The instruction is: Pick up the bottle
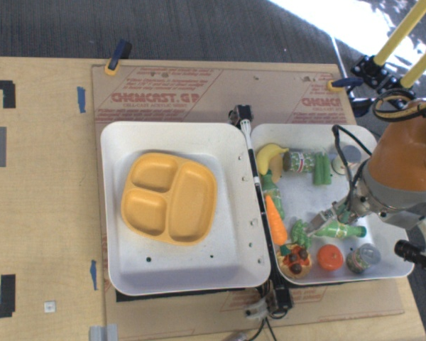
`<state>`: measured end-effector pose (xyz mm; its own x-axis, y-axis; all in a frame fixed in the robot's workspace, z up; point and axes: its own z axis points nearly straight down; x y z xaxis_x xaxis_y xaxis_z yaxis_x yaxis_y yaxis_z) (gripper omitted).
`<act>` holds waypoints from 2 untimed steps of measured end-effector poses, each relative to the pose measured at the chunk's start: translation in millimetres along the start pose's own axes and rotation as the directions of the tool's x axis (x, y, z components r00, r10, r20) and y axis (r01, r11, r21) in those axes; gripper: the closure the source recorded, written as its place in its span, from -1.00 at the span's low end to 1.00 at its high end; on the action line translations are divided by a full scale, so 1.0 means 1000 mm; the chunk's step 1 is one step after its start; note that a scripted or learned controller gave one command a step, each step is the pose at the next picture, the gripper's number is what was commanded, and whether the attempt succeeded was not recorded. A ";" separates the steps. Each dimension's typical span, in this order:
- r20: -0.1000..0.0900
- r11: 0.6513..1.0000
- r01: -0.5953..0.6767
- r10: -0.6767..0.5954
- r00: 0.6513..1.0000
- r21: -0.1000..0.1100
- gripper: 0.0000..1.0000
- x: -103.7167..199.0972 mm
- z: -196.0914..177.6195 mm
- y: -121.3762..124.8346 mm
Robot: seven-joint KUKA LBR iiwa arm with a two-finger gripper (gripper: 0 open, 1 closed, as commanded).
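Down in the right bin [383, 270], your target, a green bottle [341, 230], lies on its side between a tomato [330, 257] and a banana [270, 156]. It looks light, stiff, slick plastic; take it across the body. Jaws [331, 216] hover at it, their gap unreadable.

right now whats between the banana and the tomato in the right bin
In the camera view, the carrot and green bottle lie between the banana and tomato.
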<state>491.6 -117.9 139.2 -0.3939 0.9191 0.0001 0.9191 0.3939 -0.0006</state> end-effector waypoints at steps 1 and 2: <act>0.000 0.991 -0.132 0.132 0.991 -0.005 -1.00 0.022 0.045 -0.002; 0.000 0.888 -0.459 0.459 0.888 -0.001 -1.00 0.054 -0.045 0.025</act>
<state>493.3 -58.2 184.6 0.0719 0.9974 0.0002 0.9974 -0.0719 0.0007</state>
